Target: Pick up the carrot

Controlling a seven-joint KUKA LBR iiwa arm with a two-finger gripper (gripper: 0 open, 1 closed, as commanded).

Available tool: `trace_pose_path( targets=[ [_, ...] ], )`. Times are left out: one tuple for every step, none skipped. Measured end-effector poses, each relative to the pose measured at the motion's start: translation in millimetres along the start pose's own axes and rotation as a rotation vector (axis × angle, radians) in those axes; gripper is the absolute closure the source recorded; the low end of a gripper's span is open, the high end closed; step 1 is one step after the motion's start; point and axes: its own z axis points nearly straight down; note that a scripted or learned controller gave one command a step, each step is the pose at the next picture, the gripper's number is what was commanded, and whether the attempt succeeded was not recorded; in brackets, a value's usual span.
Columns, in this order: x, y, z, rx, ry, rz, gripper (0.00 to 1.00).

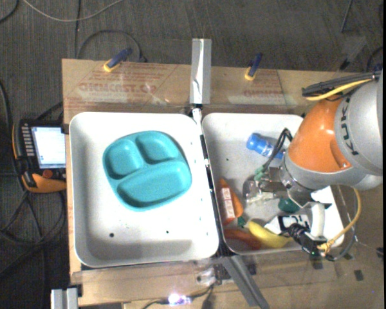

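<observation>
Left bin [80,237] holds a teal divided plate [148,168]. In the right bin [296,122], the carrot [228,201] lies along the left wall, long axis running near-to-far; I can't tell which end is the tip. I judge it light, stiff, smooth-skinned, best taken across its middle. A banana [268,234] sits near its lower end. Gripper [260,188] hangs just right of the carrot; open or closed, I cannot tell.
</observation>
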Motion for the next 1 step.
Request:
trace_pose_path(
  targets=[
    [46.2,-16.1,-47.8,0.012,-0.006,0.197,1.00]
  ],
)
